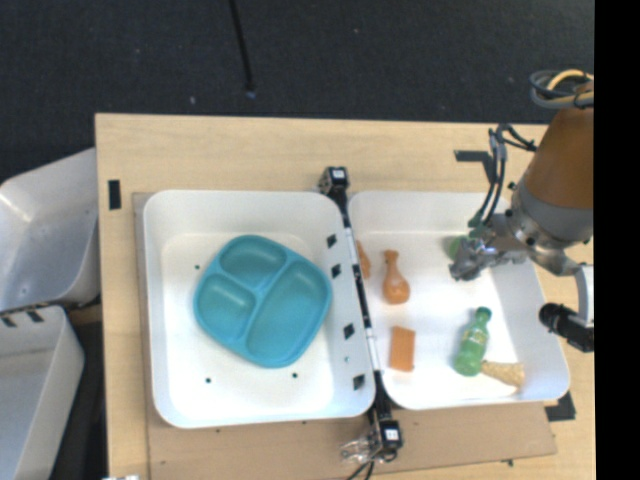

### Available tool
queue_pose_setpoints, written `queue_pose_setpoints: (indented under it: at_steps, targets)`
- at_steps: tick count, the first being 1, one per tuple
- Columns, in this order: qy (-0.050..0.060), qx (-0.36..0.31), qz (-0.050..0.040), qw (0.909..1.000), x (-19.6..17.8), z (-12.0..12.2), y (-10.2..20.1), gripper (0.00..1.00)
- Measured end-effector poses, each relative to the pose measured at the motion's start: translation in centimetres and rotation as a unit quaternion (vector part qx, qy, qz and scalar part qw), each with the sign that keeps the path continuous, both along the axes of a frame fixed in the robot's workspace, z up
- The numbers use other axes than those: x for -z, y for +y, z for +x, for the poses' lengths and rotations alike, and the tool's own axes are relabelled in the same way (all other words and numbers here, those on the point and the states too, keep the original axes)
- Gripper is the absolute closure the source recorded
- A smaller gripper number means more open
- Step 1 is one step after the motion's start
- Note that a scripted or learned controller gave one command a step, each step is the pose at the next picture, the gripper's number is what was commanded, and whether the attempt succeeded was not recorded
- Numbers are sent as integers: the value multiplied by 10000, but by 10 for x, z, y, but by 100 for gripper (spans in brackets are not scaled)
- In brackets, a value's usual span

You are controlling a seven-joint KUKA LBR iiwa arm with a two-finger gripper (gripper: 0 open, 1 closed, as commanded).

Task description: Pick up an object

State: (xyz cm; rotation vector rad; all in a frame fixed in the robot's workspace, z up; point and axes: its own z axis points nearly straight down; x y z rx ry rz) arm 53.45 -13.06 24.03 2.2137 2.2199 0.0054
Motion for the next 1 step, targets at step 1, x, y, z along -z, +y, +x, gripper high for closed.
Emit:
queue_pose_setpoints:
  at_steps: [1]
  targets:
    - [11,-4,4,10000,-35,1,-1,100]
